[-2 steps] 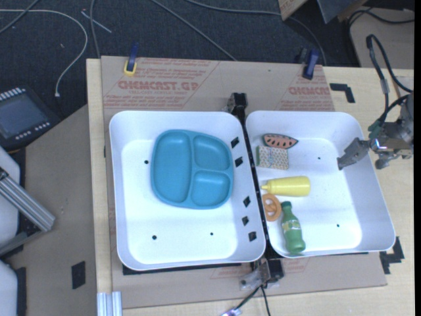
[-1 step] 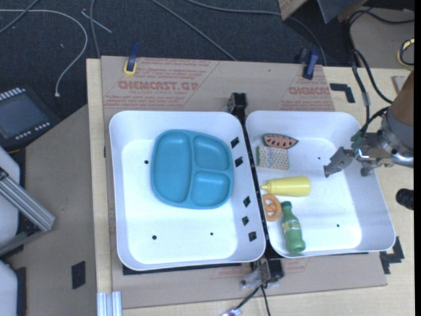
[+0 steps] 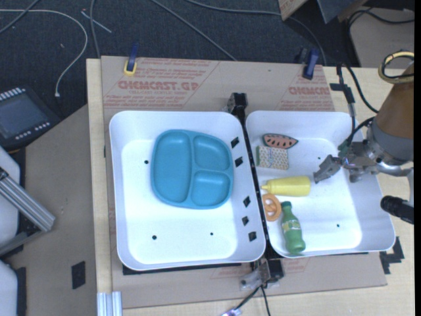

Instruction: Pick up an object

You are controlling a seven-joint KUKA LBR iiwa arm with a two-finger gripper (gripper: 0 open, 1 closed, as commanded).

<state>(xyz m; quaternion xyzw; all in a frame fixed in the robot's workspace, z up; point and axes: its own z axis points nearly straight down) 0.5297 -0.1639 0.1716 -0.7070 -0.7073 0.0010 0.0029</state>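
Note:
The right bin [image 3: 342, 236] holds a watermelon slice toy [image 3: 280, 140], a pale speckled square [image 3: 272, 157], a yellow mustard bottle [image 3: 288, 187] lying on its side, an orange ring [image 3: 272, 207] and a green bottle [image 3: 292, 228]. They lie along the bin's left side. My gripper [image 3: 342, 169] hangs over the right half of this bin, to the right of the yellow bottle and apart from it. Its fingers [image 3: 325, 170] are spread open with nothing between them.
A blue divided plate [image 3: 193, 168] lies in the left bin [image 3: 177, 242]. Black clips line the ridge between the two bins. Cables run along the bench's right side near the arm. Bare bin floor lies below the gripper.

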